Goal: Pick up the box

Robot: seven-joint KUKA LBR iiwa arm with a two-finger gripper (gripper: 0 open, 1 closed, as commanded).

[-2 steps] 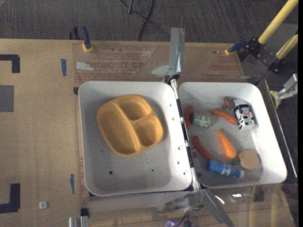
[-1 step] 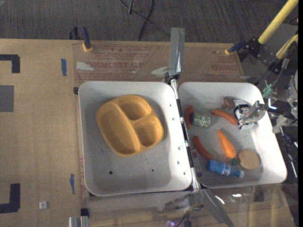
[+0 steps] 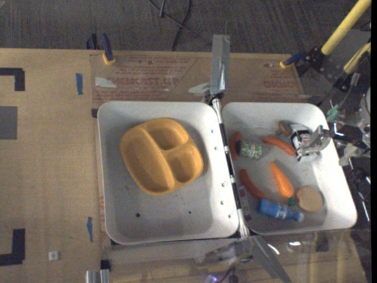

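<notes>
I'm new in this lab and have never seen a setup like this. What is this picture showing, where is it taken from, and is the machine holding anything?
This is one camera fixed above a bench, looking down at a slant. Two shallow white bins sit side by side. The left bin holds a yellow divided plate. The right bin holds toy food and small items: orange carrots, a red sausage shape, a green can, a blue bottle and a round tan disc. A robot arm reaches in from the right; its gripper is low in the right bin's upper part, beside a small white box-like item. The view is too small and blurred to tell whether anything sits between its fingers.
</notes>
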